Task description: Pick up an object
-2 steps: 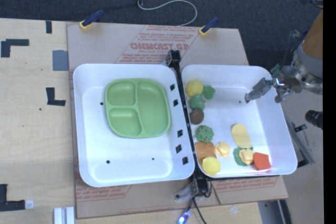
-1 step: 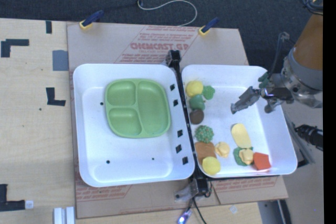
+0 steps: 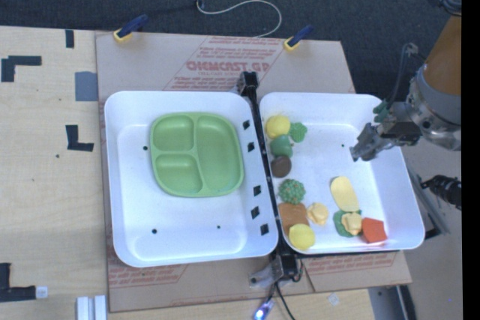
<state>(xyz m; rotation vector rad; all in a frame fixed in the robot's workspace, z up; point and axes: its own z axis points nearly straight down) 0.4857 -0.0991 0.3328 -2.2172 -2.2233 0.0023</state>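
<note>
Jaws (image 3: 365, 148) over right bin (image 3: 390, 183), well above toy food (grip state unclear), green plate (image 3: 197, 154) in left bin (image 3: 127, 183)

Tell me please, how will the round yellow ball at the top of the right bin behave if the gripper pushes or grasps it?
The yellow ball looks round and smooth, so it would probably roll if pushed. A green piece and the bin divider sit close beside it and may stop it soon. Its curved sides could slip from the gripper unless grasped across the middle.
</note>
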